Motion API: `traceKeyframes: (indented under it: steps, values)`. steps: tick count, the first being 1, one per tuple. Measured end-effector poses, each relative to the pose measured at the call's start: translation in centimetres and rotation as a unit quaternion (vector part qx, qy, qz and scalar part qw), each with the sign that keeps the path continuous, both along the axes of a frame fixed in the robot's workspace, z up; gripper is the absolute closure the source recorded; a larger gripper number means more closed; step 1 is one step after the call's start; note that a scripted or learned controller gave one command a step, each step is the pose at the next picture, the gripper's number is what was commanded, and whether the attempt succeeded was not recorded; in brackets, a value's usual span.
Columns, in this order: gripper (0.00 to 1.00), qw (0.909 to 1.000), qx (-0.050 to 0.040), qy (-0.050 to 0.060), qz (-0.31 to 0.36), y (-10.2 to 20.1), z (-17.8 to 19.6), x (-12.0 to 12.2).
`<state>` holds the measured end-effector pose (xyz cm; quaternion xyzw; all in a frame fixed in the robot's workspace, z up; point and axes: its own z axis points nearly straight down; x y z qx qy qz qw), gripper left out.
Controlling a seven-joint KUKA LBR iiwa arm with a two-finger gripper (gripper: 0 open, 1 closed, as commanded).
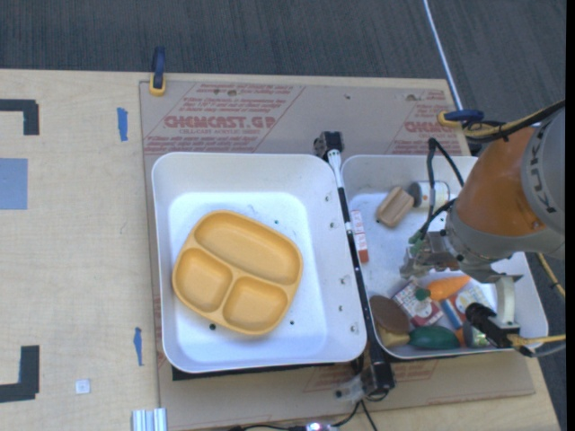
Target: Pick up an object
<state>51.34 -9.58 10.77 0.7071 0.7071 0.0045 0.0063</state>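
My gripper point(420, 264) is down inside the right bin point(382, 176), over the middle of its floor. Just below and right of it lie an orange carrot-shaped piece point(449, 287) and a red and white packet point(415, 302). A brown oval piece point(391, 314) and a dark green piece point(434, 338) rest near the bin's front wall. A tan block point(393, 206) lies toward the back, apart from the gripper. A thin red and white stick point(358, 237) lies along the left wall. The arm's wrist hides part of the bin's right side.
The left bin point(171, 180) holds a yellow three-compartment plate point(237, 271). A small blue piece point(467, 318) lies among the clutter at the right bin's front. The bins sit on a cardboard sheet point(225, 115) with clamps at its back corners.
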Motion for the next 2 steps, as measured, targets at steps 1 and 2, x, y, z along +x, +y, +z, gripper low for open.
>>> traceKeyframes:
  steps: [1, 2]
  values:
    - [0.00, 1.0000, 0.0001, 0.000, 0.000, 0.0, 0.0, 0.0]
    - [0.00, 1.0000, 0.0012, 0.004, 0.000, 0.5, -2.1, -3.2]
